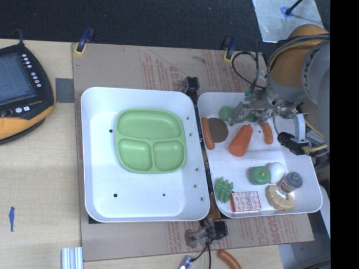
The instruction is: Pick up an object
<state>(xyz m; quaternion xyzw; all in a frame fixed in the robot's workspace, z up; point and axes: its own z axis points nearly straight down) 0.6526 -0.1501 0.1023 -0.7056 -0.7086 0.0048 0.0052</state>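
At the bottom edge of the frame, an orange item (pixel 229 258) is seen on the bench, below the right bin (pixel 312 167). Inside this bin, lower part, are placed a red-white box (pixel 245 202), a green leafy toy (pixel 223 189) just left of it, and a beige ring w/ a small figure (pixel 283 192) at lower right. Above them a green round piece (pixel 260 175) touches a white ball (pixel 276 169). Towards the middle, an orange carrot-like cone (pixel 240 140) is lying tilted, w/ a brown disc (pixel 217 130) and a sausage (pixel 207 133) to its left. The gripper (pixel 253 112) is positioned at the bin's upper part, above the cone; nothing is seen between its fingers, and whether they are wide or narrow cannot be told. In the left bin (pixel 101 195), a green divided plate (pixel 150 140) is resting approx. in the centre. At far left a teach pendant (pixel 19 91) is seen.
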